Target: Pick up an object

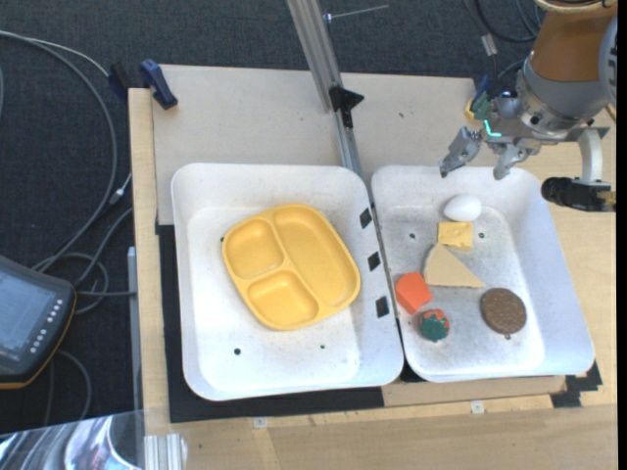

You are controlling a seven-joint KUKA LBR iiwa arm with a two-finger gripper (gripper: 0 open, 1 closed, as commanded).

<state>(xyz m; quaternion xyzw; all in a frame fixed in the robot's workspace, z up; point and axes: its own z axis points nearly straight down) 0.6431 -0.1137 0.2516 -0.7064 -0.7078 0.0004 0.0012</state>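
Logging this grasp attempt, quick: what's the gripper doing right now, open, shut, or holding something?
Gripper: open, fingers spread, nothing between them; it hangs above the far rim of the right bin, up-frame of the white egg.

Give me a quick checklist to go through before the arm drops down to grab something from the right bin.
1. Fingers spread apart with nothing between them: ok.
2. Gripper above the right bin, at its far rim, not over any item: not ok, it needs to shift toward the items.
3. Nearest target, the white egg, lies free on top: ok.
4. Egg has room around it: not ok, the yellow block sits right against it.
5. Brown round disc stands apart from the rest, an easier pick: ok.
6. Yellow divided tray lies in the left bin, out of the way: ok.
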